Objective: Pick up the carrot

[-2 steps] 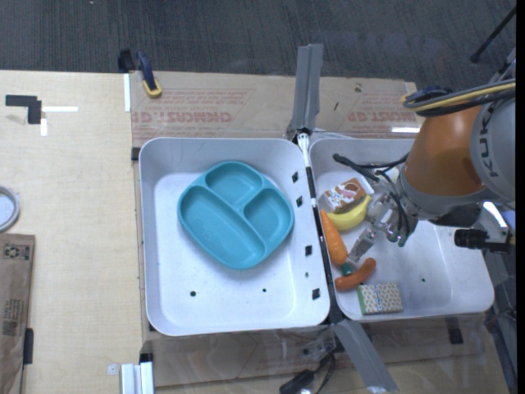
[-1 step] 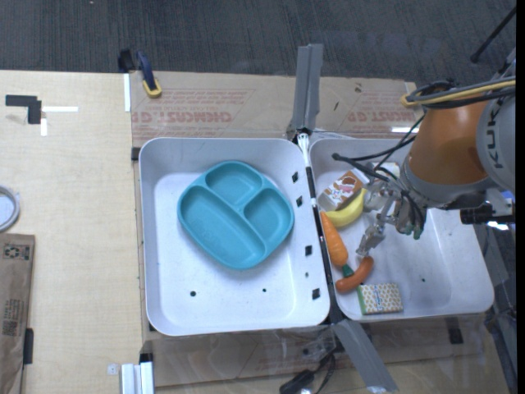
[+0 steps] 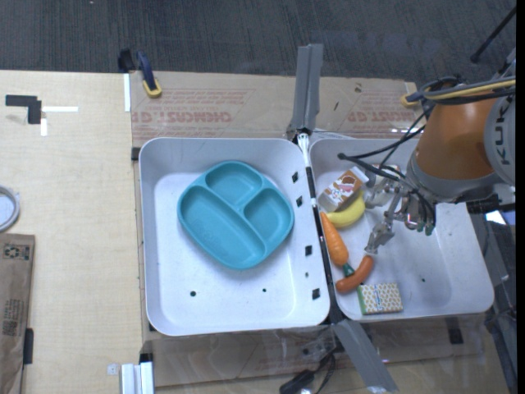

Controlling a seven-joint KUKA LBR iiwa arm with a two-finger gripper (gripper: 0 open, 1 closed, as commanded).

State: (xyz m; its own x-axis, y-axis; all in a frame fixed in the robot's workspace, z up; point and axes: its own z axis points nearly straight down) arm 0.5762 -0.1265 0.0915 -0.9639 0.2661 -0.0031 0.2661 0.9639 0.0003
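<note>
Can't really tell how the fingers sit, the gripper [image 3: 384, 235] is just a blur of metal hanging over the middle of the right bin [image 3: 459, 294], and nothing visibly sits between them. The carrot [image 3: 332, 238] lies at about 9 o'clock from it, near but apart, along the bin's left wall, running roughly 11 to 5. At the carrot's 1 o'clock a banana [image 3: 349, 213] touches its top end, with a small snack packet [image 3: 341, 190] right above that. At the carrot's 5 o'clock there's a red sausage-looking thing [image 3: 354, 274], and a green box [image 3: 380, 298] just past it. Left bin [image 3: 164, 302] holds a blue divided plate [image 3: 235, 214].
</note>
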